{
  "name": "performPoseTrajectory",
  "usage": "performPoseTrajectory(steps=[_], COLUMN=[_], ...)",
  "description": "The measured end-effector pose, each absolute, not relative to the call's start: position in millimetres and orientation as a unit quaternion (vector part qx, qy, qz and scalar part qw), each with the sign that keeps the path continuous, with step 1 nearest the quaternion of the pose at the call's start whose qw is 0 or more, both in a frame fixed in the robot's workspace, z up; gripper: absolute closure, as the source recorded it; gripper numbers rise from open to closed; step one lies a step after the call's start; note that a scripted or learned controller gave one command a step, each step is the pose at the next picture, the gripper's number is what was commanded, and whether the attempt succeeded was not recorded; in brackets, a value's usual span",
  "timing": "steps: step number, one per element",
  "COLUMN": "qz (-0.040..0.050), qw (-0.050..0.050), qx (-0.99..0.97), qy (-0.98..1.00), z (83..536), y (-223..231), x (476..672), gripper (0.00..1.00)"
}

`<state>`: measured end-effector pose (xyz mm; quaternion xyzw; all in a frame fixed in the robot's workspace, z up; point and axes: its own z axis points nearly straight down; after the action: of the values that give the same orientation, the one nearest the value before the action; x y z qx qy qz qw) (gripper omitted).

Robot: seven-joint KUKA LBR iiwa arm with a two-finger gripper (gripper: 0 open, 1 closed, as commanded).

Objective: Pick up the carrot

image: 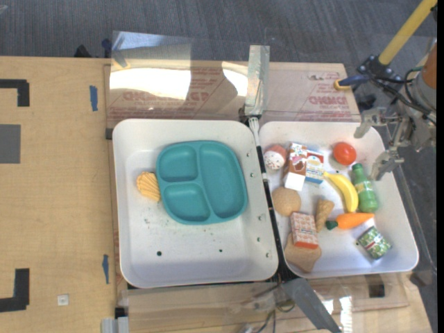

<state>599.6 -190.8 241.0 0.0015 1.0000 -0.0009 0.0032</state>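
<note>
At the front edge of the right bin [406, 255], closest to the camera, lies a tan, bread-like piece [303, 254], and a small red carton [303, 229] rests just above it. The carrot [350, 220] lies in the same bin, toward its right side, orange with a small green end pointing left. Just above it is the banana [345, 190], and the green bottle [363, 186] stands next to the banana on the right. A green and white packet [374, 242] lies just below the carrot on the right. A red tomato [343, 152] sits near the far wall. The left bin [132, 255] holds a teal divided plate [202, 181] and a yellow shell-shaped piece [148, 184] touching its left edge. The gripper [378, 150] hangs over the right bin's far right corner, its two fingers spread apart and grasping nothing, well apart from the carrot.
</note>
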Motion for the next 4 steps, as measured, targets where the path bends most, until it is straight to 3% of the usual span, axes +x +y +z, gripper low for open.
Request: performPoseTrajectory(steps=[1,2,3,4], qz=[-0.0014,-0.0002,-0.0014,-0.0044], qw=[0.006,0.004,0.007,0.009], qx=[0.031,-0.050,-0.051,-0.096], qy=[1.000,0.999,0.999,0.995], z=[89,88,100,248], y=[-195,-151,-150,-172], x=[585.8,521.9,524.3,491.1], gripper=[0.00,0.00,1.00,1.00])
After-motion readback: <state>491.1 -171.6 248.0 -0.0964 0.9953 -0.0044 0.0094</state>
